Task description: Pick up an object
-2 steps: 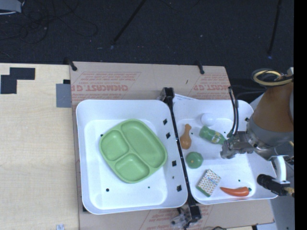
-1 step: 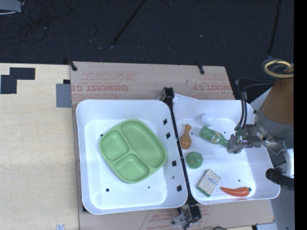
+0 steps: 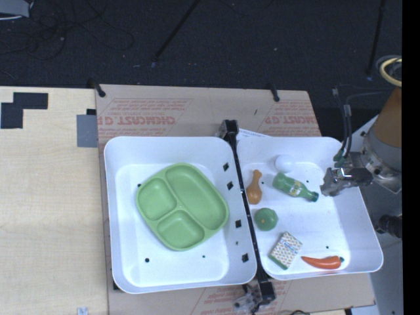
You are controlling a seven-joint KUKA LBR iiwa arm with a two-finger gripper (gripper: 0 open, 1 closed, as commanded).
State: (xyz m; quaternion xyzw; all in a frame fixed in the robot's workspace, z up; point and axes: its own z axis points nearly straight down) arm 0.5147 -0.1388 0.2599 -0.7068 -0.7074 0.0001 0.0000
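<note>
Claw point(image 3: 331, 181) over right bin point(image 3: 357, 205) – grip state unclear, just beside green bottle point(image 3: 293, 187), divided green plate point(image 3: 181, 205) in left bin point(image 3: 125, 254)

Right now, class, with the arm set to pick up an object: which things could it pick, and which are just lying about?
Could be picked: green bottle, orange drumstick, green ball, patterned box, red chili, white egg.

Lying about: green divided plate, left bin, cardboard sheet.

Left bin point(image 3: 125, 176): green divided plate point(image 3: 181, 205). Right bin point(image 3: 357, 241): green bottle point(image 3: 294, 187), orange gourd point(image 3: 254, 186), green ball point(image 3: 265, 218), white egg point(image 3: 285, 163), patterned box point(image 3: 285, 250), red chilli point(image 3: 321, 262). Gripper point(image 3: 330, 184) sits beside bottle cap; grasp state unclear.
</note>
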